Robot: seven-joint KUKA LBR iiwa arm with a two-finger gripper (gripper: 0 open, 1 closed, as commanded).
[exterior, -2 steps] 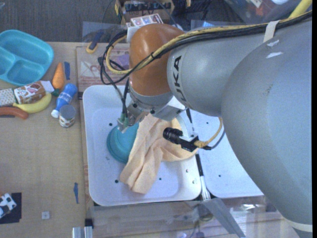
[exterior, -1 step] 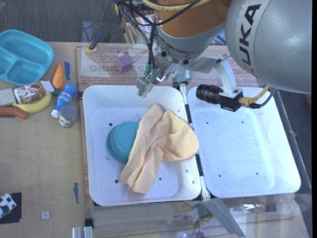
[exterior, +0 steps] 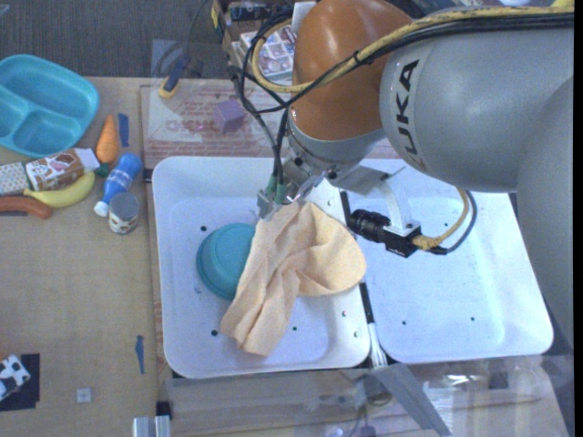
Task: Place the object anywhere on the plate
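**Camera view: cloth gathered at my gripper, draped half across the plate**

Camera view, looking down at a slant, shows the yellow cloth [exterior: 291,276] lying in the left bin [exterior: 178,335], its upper corner drawn up to a peak right at my gripper [exterior: 276,197]. The cloth's top edge appears pinched between my narrow-set fingers, so I judge that I hold it by that corner, while the bulk of it sags down and trails toward the bin's near wall. Its left side overlaps the teal plate [exterior: 219,260], covering the plate's right portion; the rest of the cloth rests on the bin floor beside the plate.

I judge the step in hand to be the carry-and-place: the object is gripped and already partly over its target. The next move calls for shifting leftward so more of the cloth sits over the plate, then letting go low, so the fabric settles on the plate and doesn't slide off its rim.

Right of this, the right bin [exterior: 474,335] lies under my arm, with a black connector and yellow cable [exterior: 401,235] hanging over its near-left part. Out on the table [exterior: 55,289], well apart to the left, sit a blue divided tray [exterior: 41,107], a banana [exterior: 59,194], a carrot [exterior: 108,139] and a small bottle [exterior: 118,182].
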